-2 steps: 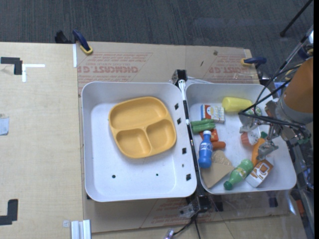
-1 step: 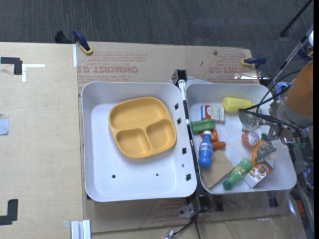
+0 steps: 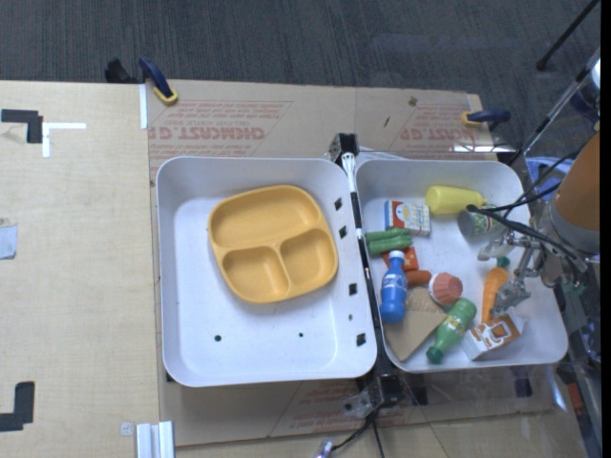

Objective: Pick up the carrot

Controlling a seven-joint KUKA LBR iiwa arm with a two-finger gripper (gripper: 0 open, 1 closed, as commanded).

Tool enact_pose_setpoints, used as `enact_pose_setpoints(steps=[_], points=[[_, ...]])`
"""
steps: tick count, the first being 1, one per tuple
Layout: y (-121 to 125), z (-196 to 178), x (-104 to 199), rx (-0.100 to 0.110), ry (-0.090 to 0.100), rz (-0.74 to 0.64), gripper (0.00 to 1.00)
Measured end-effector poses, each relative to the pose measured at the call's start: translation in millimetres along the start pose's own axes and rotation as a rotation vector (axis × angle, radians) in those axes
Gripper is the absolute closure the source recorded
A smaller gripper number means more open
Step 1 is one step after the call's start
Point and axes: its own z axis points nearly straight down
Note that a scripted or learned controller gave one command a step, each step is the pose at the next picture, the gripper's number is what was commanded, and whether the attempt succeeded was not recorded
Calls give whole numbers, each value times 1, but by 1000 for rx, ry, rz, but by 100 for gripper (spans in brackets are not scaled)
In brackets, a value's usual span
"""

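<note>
The carrot [image 3: 494, 292] lies in the right bin [image 3: 535, 351], toward its right side and a little nearer than the middle. It is a short orange piece with its long axis running roughly far to near, tilted slightly, the far end leaning right. My gripper [image 3: 514, 277] sits directly over that spot, coming in from the right; the metal finger parts overlap the carrot's right flank and far end. I cannot tell from here how far apart the fingers stand, nor whether anything is between them, so I do not count the carrot as held.

The relation that matters: the carrot is just left of and beneath my fingertips, practically touching in this view, with its length running along the direction my fingers would need to straddle crosswise. I judge a close across its narrow width, left to right, to be the sensible grip.

Neighbours crowd it. A green bottle [image 3: 451, 329] lies just to the near left, a small orange-and-white carton [image 3: 495, 334] just on the near side, and a reddish round toy [image 3: 446, 286] to the left. The yellow divided plate [image 3: 273, 242] in the left bin is well apart.
</note>
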Motion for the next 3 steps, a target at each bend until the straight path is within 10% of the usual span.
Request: enact_pose_setpoints(steps=[1, 2, 3], points=[[4, -11, -4, -5, -6, -4, 100], [4, -11, -4, -5, -5, -4, 0], [7, 11, -33, -9, 23, 38, 0]])
